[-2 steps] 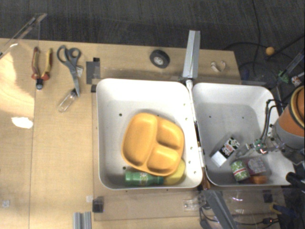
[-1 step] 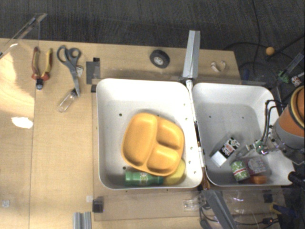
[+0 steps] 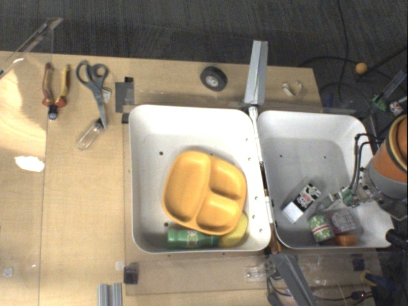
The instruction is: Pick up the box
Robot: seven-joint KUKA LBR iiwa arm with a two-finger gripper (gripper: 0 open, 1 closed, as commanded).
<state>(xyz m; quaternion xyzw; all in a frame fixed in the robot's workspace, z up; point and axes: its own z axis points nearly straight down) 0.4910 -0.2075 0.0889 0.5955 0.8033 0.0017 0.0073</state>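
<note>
Reaching in from the right, the arm (image 3: 390, 161) hangs over the right bin (image 3: 299, 139), with its gripper (image 3: 347, 196) low near the bin's front right corner; whether the gripper is apart or together cannot be told. The box (image 3: 303, 201), black and white, lies tilted on the bin floor just left of the gripper. A green-labelled item (image 3: 320, 228) and a grey block (image 3: 344, 220) lie nearer the front wall. The left bin (image 3: 153, 139) holds a yellow divided tray (image 3: 205, 192) and a green bottle (image 3: 188, 237).
</note>
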